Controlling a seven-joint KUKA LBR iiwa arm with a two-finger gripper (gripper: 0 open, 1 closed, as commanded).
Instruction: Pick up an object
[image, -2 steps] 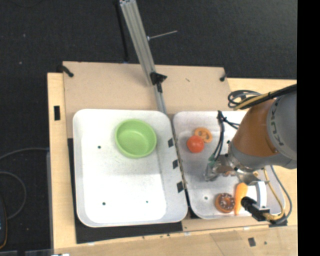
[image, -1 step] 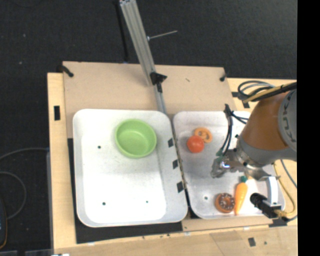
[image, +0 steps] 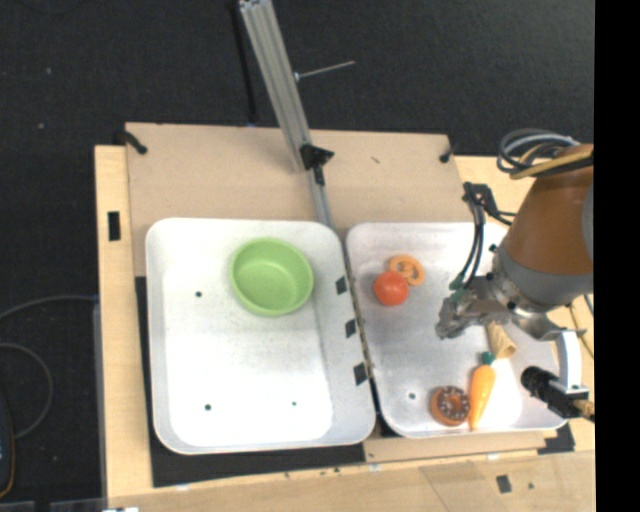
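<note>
Here, taking the right bin (image: 420, 250) as my landmark, the bench (image: 115, 300) spreads under and around it, and the left bin (image: 180, 340) lies just beside it on its left, their edges nearly touching. My arm (image: 548, 235), grey with its orange band, comes in over the right bin's right side. In the left bin, toward its far end and well apart from the right bin's things, sits a green bowl (image: 271, 277). My gripper (image: 460, 322) hangs over the middle of the right bin; I cannot tell how it is set. Inside the right bin, a carrot (image: 481, 391) lies near the front edge, with a round brown piece (image: 449, 405) just beside it. A red tomato (image: 391, 289) sits toward the far left of that bin, touching an orange ring-shaped piece (image: 406, 267) behind it.
</note>
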